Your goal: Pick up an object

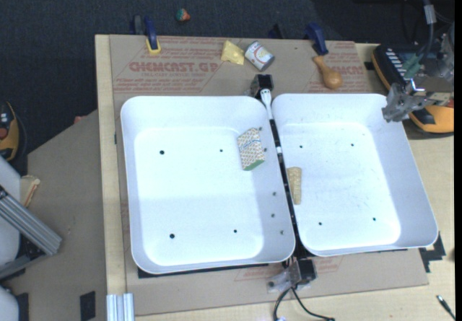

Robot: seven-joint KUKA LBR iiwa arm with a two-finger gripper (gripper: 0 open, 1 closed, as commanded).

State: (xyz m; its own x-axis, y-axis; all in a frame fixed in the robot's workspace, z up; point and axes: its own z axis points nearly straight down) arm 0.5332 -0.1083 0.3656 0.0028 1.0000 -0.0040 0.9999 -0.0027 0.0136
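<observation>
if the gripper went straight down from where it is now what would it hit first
Probably the right bin's top right corner rim: the gripper hangs over that corner. Depth is hard to judge in this slanted view.

Packet [250,148] in left bin [144,190] (cone [294,184] in right bin [404,190]).

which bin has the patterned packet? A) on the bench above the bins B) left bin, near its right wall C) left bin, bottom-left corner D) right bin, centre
B: the patterned packet lies in the left bin, close to its right wall beside the divider between the bins.
</observation>
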